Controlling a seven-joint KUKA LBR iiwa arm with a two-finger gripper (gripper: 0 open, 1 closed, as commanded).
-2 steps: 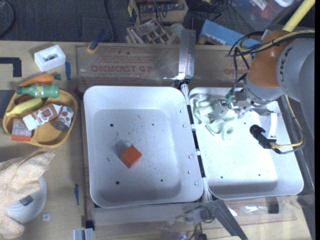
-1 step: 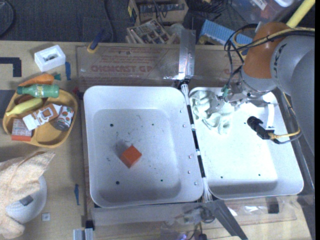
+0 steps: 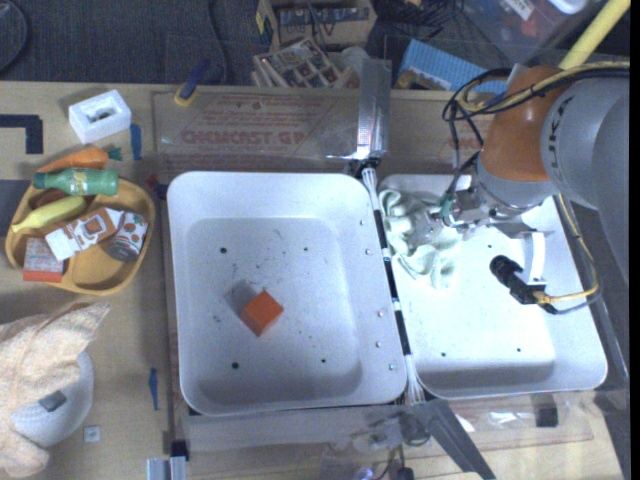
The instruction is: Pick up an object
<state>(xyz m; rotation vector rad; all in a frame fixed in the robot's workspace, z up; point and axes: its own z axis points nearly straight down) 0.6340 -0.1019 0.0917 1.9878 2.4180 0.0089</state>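
An orange block (image 3: pixel 263 312) lies in the left white bin (image 3: pixel 200 208), left of its middle, with a small grey patch just beside it. In the right bin (image 3: pixel 560 368), a cluster of pale green and white pieces (image 3: pixel 418 253) sits against the upper left wall. My gripper (image 3: pixel 443 216) hangs low over that cluster, under the grey arm with its orange band (image 3: pixel 515 138). The wrist hides whatever is directly beneath it. I see nothing lifted off the bin floor.
A black connector on a yellow cable (image 3: pixel 512 275) hangs over the right bin's middle. A yellow bowl of toy food (image 3: pixel 80 233) and a beige cloth (image 3: pixel 45 353) lie left of the bins. Boxes and clutter stand behind the bench.
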